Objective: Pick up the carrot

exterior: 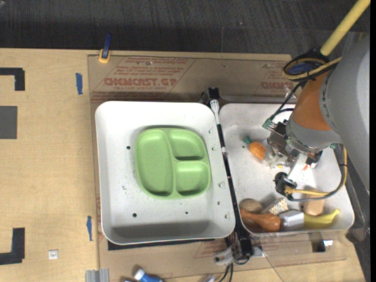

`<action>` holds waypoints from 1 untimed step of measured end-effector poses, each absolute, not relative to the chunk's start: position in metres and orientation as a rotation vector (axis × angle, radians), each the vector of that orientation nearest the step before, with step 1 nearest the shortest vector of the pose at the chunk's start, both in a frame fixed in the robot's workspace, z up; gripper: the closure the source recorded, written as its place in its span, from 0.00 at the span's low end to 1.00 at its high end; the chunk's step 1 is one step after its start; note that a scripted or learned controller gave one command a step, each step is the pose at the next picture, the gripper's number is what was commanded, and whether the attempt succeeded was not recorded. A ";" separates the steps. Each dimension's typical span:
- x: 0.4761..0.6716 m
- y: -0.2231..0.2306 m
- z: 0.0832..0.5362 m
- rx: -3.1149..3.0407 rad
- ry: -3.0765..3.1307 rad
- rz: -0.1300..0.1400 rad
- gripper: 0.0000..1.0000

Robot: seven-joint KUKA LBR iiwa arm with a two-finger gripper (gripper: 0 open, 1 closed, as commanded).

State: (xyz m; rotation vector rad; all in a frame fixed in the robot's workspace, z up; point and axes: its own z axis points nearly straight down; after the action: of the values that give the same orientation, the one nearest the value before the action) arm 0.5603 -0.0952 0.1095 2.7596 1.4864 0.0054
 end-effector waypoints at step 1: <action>0.543 -0.098 0.091 2.556 1.825 0.012 1.00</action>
State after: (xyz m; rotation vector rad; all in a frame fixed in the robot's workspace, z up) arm 0.5431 -0.0976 0.0909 2.5558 1.8246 0.0121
